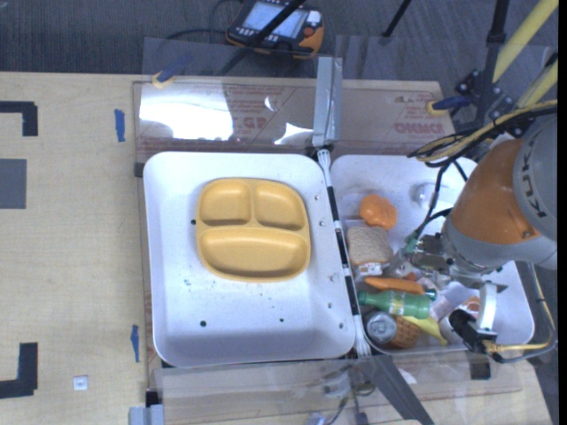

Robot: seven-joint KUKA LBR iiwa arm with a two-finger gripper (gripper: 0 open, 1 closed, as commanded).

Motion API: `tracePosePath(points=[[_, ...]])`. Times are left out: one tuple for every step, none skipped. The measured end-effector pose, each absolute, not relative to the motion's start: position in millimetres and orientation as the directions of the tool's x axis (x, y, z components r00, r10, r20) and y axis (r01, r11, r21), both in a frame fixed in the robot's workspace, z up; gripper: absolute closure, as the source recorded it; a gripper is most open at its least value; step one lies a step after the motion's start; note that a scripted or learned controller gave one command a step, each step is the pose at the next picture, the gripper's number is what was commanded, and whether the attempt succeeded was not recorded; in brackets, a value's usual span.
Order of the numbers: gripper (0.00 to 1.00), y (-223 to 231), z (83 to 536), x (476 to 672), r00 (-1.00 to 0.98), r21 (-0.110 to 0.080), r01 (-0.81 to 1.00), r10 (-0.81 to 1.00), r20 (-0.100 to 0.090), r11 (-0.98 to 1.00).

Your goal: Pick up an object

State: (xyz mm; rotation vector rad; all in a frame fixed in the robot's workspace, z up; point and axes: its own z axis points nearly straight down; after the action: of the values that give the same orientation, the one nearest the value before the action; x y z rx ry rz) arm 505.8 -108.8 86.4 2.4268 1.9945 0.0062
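**Arm low over a crowded right bin, no catch confirmed**

The gripper (436, 277) sits low in the right bin (523, 321), amid the clutter; whether it is released or clenched I cannot tell, and nothing is visibly caught. Candidate objects crowd the bin's 9 o'clock side: an orange lump (378, 210) at 11, a bread-like block (369, 247) below it, a carrot (395, 284), a green bottle (400, 304), a can (382, 328) at 7. The lump stands most apart, so it is probably the cleanest target; a straight descent should avoid nudging neighbours. The left bin (177, 326) holds a yellow divided plate (253, 228). Both rest on a pale wooden bench (66, 237); at 12 o'clock lies a handheld pendant (275, 27).
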Motion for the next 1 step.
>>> tracePosePath(points=[[1.00, -110.6, 97.1, 507.6, 0.197, 0.010, 0.980, 0.980, 0.000, -0.197]])
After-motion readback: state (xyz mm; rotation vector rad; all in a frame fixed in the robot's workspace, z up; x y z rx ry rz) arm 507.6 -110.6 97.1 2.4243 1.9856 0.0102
